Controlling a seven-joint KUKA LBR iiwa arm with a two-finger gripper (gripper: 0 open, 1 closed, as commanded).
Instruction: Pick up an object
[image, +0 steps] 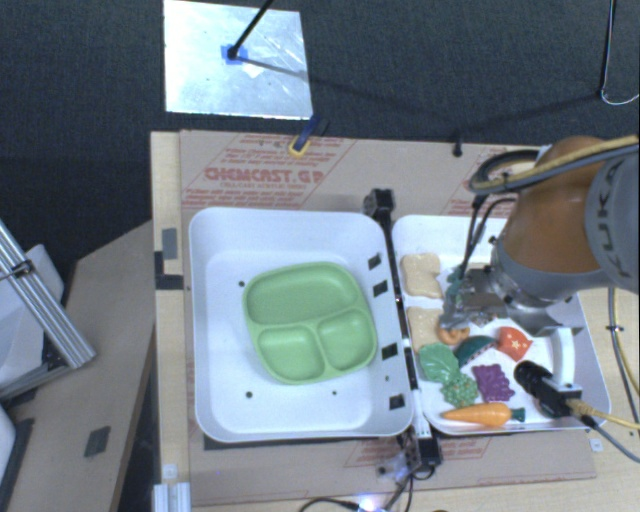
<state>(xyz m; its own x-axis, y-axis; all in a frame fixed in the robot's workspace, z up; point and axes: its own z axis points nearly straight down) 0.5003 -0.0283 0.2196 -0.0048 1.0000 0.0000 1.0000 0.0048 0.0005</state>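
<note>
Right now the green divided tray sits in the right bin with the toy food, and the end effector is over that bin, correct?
Not quite. The camera view shows the green divided tray in the left bin; the toy food and the end effector are at the right bin.

Pale green divided tray (305, 322) in white bin (215, 300); orange carrot (483, 414), purple grapes (492, 381) (red strawberry (514, 343) beside).

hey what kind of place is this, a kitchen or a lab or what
Most likely a robotics lab, not a kitchen: an arm works over two white bins on a cardboard-covered bench, and the food is toy pieces beside a green tray.
</note>
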